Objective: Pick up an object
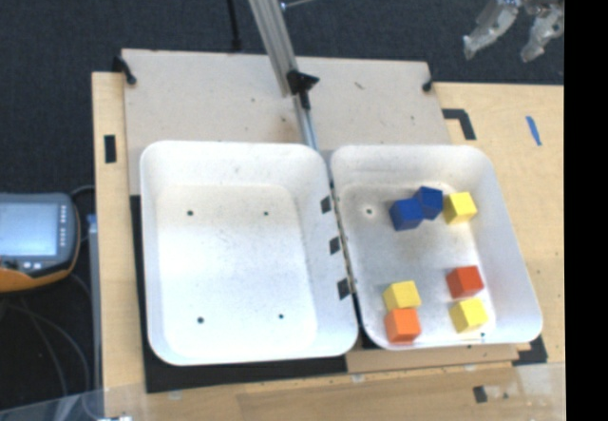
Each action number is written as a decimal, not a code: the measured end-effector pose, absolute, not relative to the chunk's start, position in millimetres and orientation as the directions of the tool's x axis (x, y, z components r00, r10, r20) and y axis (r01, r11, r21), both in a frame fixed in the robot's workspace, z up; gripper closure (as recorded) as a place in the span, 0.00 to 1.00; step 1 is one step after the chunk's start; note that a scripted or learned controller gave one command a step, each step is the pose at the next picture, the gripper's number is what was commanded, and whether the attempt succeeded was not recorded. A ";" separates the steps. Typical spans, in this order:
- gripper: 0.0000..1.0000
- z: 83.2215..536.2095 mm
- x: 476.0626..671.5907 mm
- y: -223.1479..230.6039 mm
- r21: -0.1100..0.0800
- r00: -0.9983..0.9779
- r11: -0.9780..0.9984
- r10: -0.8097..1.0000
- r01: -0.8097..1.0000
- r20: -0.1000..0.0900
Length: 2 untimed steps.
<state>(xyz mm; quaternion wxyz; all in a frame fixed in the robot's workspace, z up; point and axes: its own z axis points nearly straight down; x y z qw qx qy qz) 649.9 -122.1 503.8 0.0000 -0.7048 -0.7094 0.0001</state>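
Observation:
The right bin (508, 237) holds several small blocks. Two blue blocks (416, 208) touch near its middle, with a yellow block (460, 207) just to their right. Nearer the front lie a red block (465, 281), a yellow block (402, 295), an orange block (403, 324) and another yellow block (469, 315). My gripper (511, 33) hangs at the top right, beyond the bench's far edge and well away from the bins. Its two pale fingers are spread open with nothing between them.
The left bin (152, 248) sits beside the right one. A slanted metal rail (271, 20) runs from the top down to the gap between the bins. A grey device (36, 231) stands at the left edge.

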 end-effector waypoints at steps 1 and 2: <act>0.00 461.6 625.4 -59.2 -0.003 -0.007 0.007 1.000 1.000 0.001; 0.00 463.9 629.5 14.3 0.002 -0.010 0.010 1.000 1.000 0.001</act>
